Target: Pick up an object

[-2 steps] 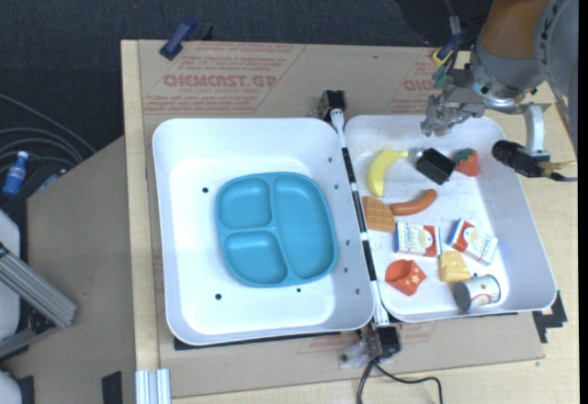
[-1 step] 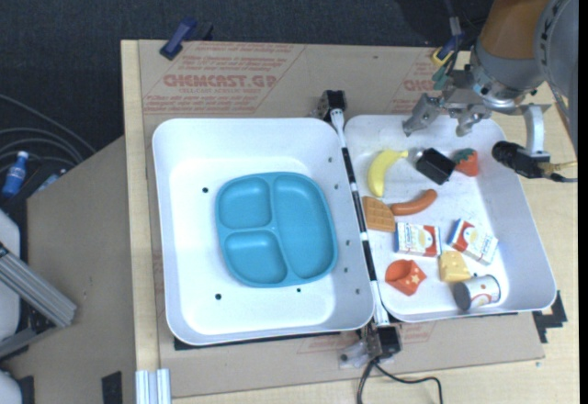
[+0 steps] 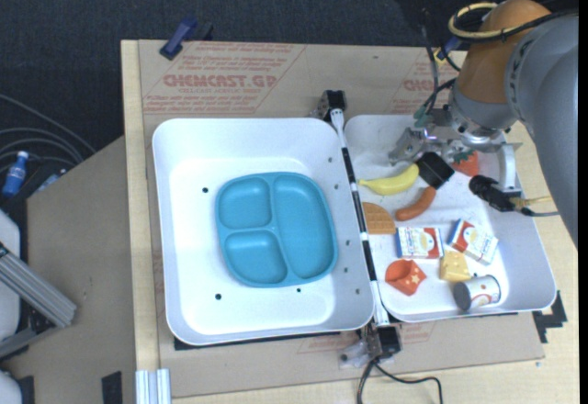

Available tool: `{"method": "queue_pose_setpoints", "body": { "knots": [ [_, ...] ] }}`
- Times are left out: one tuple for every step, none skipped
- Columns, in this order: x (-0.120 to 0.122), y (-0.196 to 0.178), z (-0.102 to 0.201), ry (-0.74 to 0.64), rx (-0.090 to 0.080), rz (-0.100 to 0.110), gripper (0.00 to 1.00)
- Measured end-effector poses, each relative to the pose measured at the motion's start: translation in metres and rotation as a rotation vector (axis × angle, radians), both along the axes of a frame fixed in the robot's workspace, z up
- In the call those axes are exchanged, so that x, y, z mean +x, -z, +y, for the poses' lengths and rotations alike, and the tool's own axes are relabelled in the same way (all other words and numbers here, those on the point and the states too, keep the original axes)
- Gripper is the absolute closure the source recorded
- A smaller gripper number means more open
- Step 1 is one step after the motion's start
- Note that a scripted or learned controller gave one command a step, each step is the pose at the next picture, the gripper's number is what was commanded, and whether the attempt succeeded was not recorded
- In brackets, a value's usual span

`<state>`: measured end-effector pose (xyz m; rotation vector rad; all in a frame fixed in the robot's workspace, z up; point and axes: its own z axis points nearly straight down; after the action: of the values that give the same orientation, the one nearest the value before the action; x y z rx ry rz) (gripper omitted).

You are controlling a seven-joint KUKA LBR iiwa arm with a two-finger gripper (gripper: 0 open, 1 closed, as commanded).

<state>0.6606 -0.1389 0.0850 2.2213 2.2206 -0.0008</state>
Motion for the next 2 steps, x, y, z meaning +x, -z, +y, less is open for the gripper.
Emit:
{"method": "queue_pose_setpoints", "body": {
  "knots": [
    [0.001,-0.011,0.001,-0.001,-0.001,-0.002,1.0],
    [-0.042,-0.162,0.061,-0.002,0.001,-0.003,1.0]
  ]
}}
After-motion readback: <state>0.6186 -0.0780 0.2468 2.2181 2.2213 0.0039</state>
